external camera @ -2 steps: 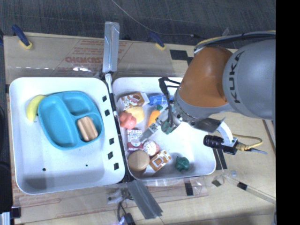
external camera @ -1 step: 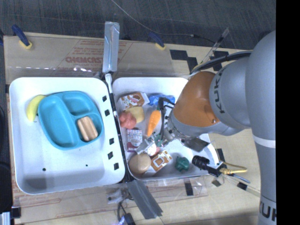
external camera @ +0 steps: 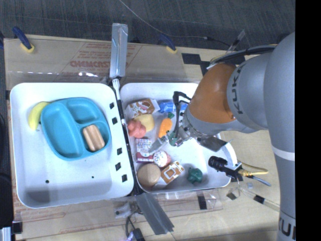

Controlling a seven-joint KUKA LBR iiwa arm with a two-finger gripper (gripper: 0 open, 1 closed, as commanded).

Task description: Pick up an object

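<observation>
Arm: the grey KUKA arm comes in from the right, its orange band hanging over the right bin.
Gripper: the gripper is low in the right bin, at the middle of the clutter.
Jaws: cannot tell how they stand; the wrist hides most of them from this slant.
Carrot: an orange carrot lies just left of the jaws, close, contact unclear.
Yellow and pink fruit: a yellow piece and a pink piece sit further left of the jaws, touching each other.
Packets: a printed snack packet up and left of the jaws, a blue packet just above them, a red-and-white packet down and left.
Below the jaws: a white ball, a brown round thing, a small orange carton and a dark green toy line the near side of the bin.
Left bin: well to the left of the jaws, the left bin carries a blue divided plate with a bread roll in its compartment nearest the jaws, and a banana beside the plate's far edge.
</observation>
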